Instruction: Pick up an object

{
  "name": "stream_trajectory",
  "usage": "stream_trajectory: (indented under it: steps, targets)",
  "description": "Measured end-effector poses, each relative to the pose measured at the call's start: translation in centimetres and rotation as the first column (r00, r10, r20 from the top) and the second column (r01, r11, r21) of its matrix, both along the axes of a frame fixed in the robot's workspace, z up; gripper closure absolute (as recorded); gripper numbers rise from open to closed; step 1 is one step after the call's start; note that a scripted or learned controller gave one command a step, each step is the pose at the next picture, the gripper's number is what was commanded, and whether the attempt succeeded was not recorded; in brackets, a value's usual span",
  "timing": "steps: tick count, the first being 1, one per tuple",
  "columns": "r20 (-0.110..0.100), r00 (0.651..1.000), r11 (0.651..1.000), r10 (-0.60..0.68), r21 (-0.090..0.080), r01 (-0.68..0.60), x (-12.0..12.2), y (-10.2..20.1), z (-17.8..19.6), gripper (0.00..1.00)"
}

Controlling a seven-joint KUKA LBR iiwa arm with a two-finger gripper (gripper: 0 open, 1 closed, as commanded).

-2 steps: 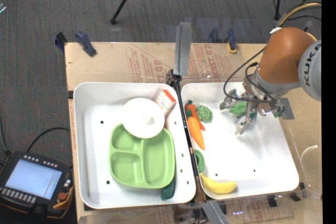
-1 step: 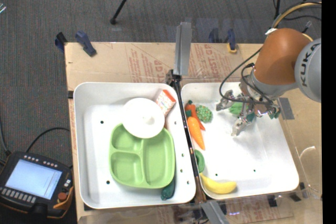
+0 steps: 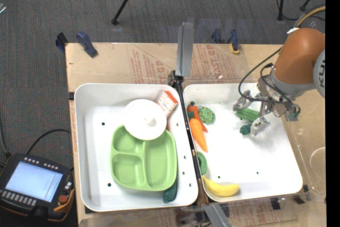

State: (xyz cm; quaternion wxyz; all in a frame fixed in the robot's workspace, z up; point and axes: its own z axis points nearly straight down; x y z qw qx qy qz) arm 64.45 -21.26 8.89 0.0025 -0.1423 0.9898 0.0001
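The gripper (image 3: 255, 116) hangs over the upper right part of the right bin (image 3: 276, 167), and a green cucumber-like piece (image 3: 246, 113) lies across the gap between its metal fingers (image 3: 261, 126); the fingers look parted rather than pressed together, with the piece between them but not plainly pinched, so I judge the grasp unproven. Just below the gripper, toward the near side, sits a small dark green lump (image 3: 245, 129), close enough that a closing finger could nudge it or trap it alongside the green piece. The main risk, as I read it, is that the long, smooth piece sits off centre in the fingers and swivels or slides out when the arm lifts; a finger tip scraping the bin floor is another. Well away from the gripper, against the bin's left wall, lie an orange carrot (image 3: 198, 134) with a second small carrot (image 3: 192, 111) above it and a green broccoli-like floret (image 3: 206, 115) beside them; farther from the gripper again, at the near left corner, lies a yellow banana (image 3: 222, 187). None of these are near enough to interfere. Beyond the centre divider, farthest from the gripper, the left bin (image 3: 87, 130) holds a green sectioned tray (image 3: 143, 165) with a white round plate (image 3: 145, 119) overlapping its top edge and a small carton (image 3: 167, 102) beside the plate.
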Motion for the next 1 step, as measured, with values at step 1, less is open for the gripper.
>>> stream_trajectory:
  steps: [1]
  targets:
    - [-0.002, 0.998, 0.998, -0.066, 0.002, 0.066, -3.95, 2.41, -0.05, 0.00]
